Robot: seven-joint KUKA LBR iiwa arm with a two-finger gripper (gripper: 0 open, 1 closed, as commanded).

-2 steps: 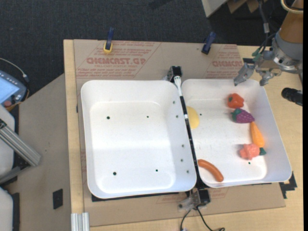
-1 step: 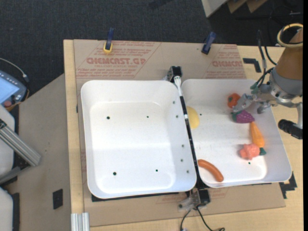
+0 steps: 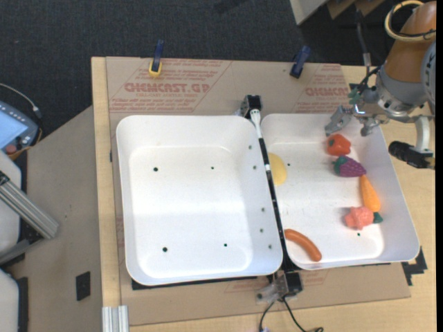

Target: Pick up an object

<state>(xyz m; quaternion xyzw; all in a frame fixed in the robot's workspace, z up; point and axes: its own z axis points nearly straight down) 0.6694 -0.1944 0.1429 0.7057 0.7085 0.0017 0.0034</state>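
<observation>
Gripper hovered at right bin's 1 o'clock, fingers apart, empty. Red pepper toy just below at 6 o'clock; probably light, smooth plastic, best pinched across body

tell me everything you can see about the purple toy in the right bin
The purple toy looks like a small plastic bunch of grapes: a bumpy, magenta-purple body with a green stem end pointing toward the view's left. It lies on its side on the floor of the right bin, near the bin's far right area. Just above it sits a red toy, very close or perhaps touching; just below it is the top of an orange carrot. The gripper hangs above, beyond the red toy, not touching the grapes.
</observation>
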